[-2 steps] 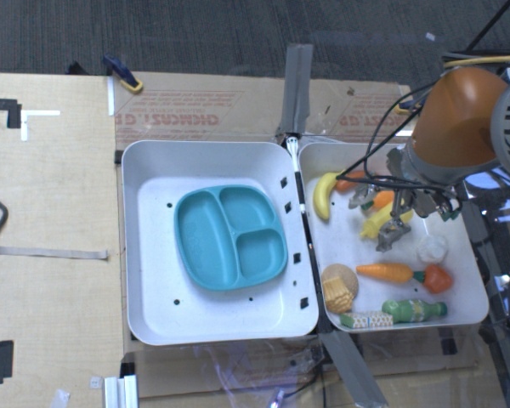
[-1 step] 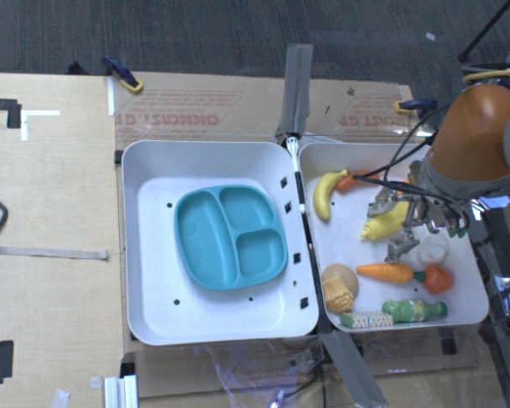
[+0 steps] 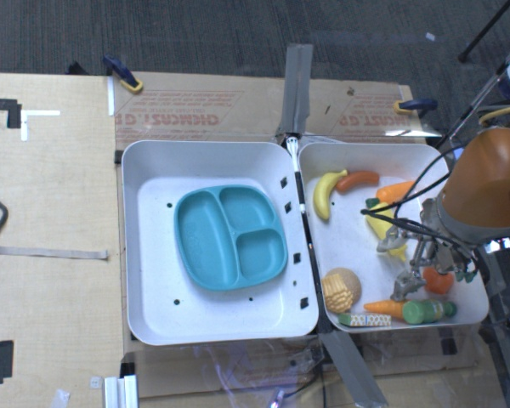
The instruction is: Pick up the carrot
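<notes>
Gripper (image 3: 405, 286) low in the right bin (image 3: 340, 155), finger state impossible to tell, carrot (image 3: 382, 309) just at its seven o'clock, banana (image 3: 324, 194) at eleven o'clock.

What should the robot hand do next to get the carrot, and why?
Probably slide a little toward the bench's front edge and then lower. The gripper hovers in the right bin, just above the carrot, which lies flat by the front wall beside a green item. Nothing shows between its fingers yet.
</notes>
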